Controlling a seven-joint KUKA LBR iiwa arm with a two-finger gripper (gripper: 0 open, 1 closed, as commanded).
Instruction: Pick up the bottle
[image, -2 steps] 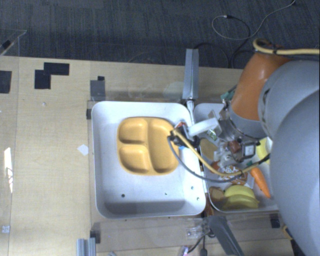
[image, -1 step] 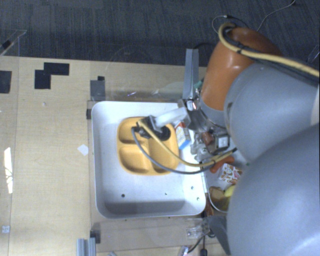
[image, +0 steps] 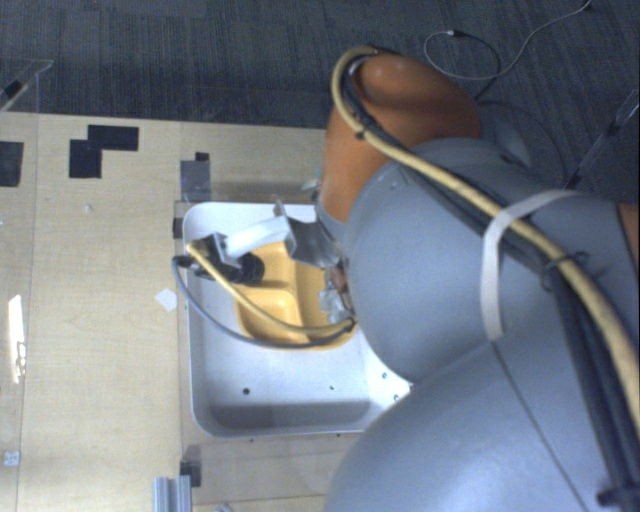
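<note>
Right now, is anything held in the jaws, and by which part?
Cannot be told: the arm hangs over the white bin, hiding the gripping end; a yellow object lies beneath it.

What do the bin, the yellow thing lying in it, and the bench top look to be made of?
Bin: smooth white plastic or coated metal, soft sheen, rounded corners. Yellow thing: flat and matte, perhaps foam or soft plastic; partly hidden by the arm. Bench top: pale wood or laminate, faint grain, matte.
</note>
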